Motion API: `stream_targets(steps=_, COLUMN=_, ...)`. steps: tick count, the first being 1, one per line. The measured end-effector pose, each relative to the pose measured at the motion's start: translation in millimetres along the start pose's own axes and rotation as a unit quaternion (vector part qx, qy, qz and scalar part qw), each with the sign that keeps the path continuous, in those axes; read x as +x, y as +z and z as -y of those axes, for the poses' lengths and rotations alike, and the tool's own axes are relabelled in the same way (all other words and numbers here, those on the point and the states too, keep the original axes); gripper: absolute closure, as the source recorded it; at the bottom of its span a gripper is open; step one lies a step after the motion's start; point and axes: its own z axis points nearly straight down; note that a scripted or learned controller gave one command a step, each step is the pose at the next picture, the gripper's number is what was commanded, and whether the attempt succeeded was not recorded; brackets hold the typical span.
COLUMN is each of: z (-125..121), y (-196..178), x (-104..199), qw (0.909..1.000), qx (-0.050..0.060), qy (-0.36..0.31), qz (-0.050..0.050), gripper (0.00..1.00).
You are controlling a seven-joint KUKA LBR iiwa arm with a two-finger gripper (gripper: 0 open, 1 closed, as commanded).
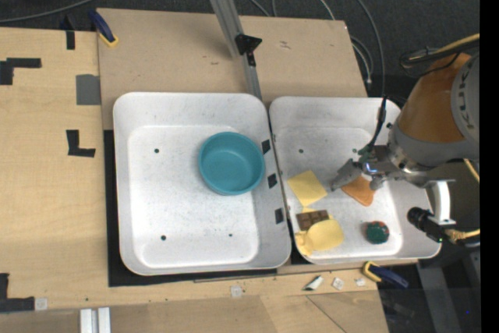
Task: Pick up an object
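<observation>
Gripper low in the right bin, beside an orange wedge.

The two-finger gripper (352, 177), fingers spread and empty, hangs touching the flat orange wedge-shaped piece (359, 192) toward the right white bin's (327, 115) right edge, seemingly lining up a pinch.

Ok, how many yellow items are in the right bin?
2. One flat yellow piece lies mid-left in the right bin; a second yellow lump sits at its front edge. The arm may hide more.
</observation>
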Motion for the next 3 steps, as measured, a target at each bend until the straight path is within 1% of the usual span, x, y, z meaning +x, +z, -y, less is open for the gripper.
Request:
stream_targets(steps=1, z=-2.0, y=47.8, x=-0.7, qw=1.0000, qx=-0.006, qy=0.001, qz=0.002, gripper=0.00)
stream_targets(steps=2, z=-2.1, y=37.1, x=0.1, qw=1.0000, qx=-0.006, qy=0.000, qz=0.002, gripper=1.00)
stream_targets(steps=3, z=-4.8, y=-6.6, x=-5.1, qw=1.0000, qx=-0.005, qy=0.000, qz=0.001, gripper=1.00)
